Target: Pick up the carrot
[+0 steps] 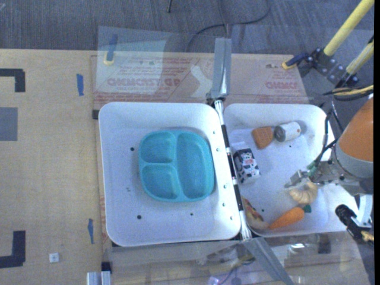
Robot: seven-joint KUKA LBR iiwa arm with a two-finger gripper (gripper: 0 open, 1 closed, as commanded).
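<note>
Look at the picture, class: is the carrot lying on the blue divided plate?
No: the carrot lies in the right bin, near its front edge, while the blue divided plate sits in the left bin.

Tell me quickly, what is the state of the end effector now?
End effector: cannot be told; it is above the right bin, near the carrot.

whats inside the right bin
The right bin holds the carrot, an orange block, a grey can and a black-and-white box. The arm covers its right edge.
</note>
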